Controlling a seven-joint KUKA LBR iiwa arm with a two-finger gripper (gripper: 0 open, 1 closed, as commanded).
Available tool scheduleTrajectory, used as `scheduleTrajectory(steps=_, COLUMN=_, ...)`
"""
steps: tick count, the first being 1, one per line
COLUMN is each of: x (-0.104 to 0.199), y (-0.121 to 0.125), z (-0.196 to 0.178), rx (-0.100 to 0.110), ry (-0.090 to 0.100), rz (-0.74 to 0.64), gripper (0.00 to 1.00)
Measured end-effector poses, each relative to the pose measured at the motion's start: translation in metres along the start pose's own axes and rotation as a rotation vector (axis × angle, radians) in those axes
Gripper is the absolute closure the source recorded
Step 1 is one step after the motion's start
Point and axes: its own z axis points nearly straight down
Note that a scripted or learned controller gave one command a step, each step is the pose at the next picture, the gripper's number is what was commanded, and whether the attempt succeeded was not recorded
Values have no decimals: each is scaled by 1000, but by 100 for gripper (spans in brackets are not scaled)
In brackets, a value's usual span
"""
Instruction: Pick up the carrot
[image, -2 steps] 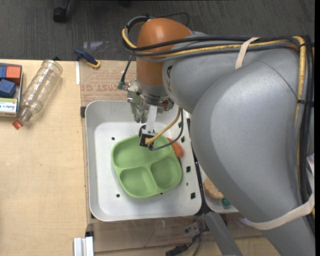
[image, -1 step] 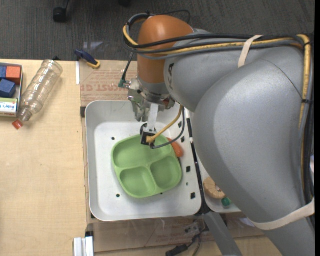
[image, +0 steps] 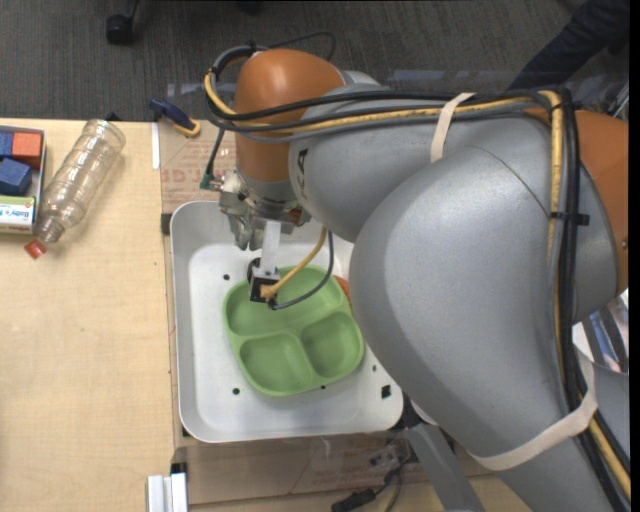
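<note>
Claw (image: 256, 246): low over the green plate's (image: 290, 362) far rim; apart or together, I cannot tell.
Carrot (image: 343, 286): orange sliver at the plate's right edge, mostly under the arm (image: 470, 260).
Progress: I judge grasp and lift both remain.

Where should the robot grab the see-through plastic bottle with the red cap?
The clear plastic bottle lies on its side on the wooden bench, so probably grip its ribbed middle from straight above, squeezing across its width. The neck end is narrower.
</note>
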Motion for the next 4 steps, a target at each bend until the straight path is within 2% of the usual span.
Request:
scheduleTrajectory(steps=2, x=-2, y=1, z=-18, rx=2, ry=-4, rz=-1, gripper=100)
scheduleTrajectory(steps=3, x=-2, y=1, z=-18, rx=2, ry=-4, rz=-1, gripper=0)
scheduleTrajectory(steps=4, x=1, y=0, z=28, rx=0, ry=0, rz=-50, gripper=0)
